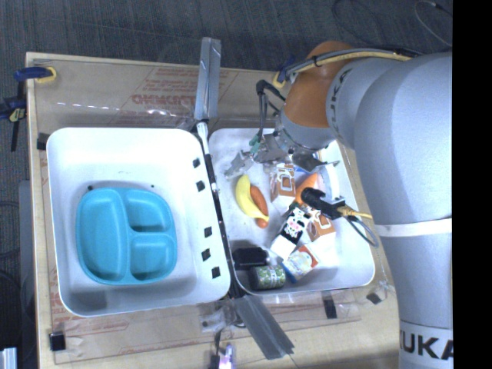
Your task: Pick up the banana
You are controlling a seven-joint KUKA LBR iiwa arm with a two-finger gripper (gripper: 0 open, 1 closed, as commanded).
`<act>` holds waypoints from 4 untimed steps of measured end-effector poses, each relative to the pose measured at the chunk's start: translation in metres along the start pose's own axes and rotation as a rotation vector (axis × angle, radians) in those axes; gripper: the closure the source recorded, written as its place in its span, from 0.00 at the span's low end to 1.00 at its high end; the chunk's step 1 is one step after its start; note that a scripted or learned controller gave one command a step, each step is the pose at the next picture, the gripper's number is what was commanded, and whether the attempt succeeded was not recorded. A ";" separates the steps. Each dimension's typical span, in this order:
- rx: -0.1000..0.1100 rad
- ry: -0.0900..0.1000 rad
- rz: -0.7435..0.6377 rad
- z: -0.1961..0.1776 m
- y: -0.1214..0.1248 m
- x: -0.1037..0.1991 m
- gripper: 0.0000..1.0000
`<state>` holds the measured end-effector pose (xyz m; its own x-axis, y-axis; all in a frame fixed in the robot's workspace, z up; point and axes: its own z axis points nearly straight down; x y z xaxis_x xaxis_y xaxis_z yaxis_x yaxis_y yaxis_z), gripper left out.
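Approach step: gripper [257, 154], finger state unclear, hovers just above-right of banana [244, 194], which lies touching a carrot [259, 204]; next move calls for descent onto it.

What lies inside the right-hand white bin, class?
A banana beside a carrot, small cartons, a black block and a green can. The arm covers the bin's far corner.

Bench [115, 83], clear sheet on top, bears two white bins [61, 206] side by side.
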<state>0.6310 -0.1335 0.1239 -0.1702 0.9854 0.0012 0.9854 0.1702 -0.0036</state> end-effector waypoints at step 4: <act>-0.017 -0.020 0.044 0.026 -0.021 0.024 0.00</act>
<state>0.6063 -0.1138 0.0985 -0.1269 0.9917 -0.0189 0.9918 0.1272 0.0135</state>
